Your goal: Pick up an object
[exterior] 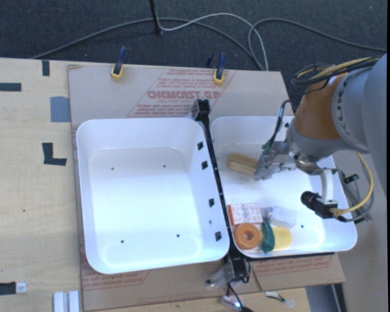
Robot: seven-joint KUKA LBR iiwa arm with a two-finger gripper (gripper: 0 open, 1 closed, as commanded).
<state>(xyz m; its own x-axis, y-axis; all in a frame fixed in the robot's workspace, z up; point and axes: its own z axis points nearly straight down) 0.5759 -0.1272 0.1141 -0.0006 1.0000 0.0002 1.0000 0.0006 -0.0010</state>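
Observation:
My gripper [265,169] hangs low in the right bin [234,132], right at the end of a tan wooden block [240,164] that lies near the bin's left wall. The gripper seems to touch the block's right end. Near the bin's front edge lie a red and white packet [245,212], an orange tape roll [247,236], a green-handled tool [267,237], a yellow piece [282,238] and a clear plastic item [281,214].
The left bin [143,194] stands beside the right one, parted by a black clip divider [211,181]. Both rest on a cardboard sheet [175,90] held by two clamps at the back. Cables run across the dark floor behind.

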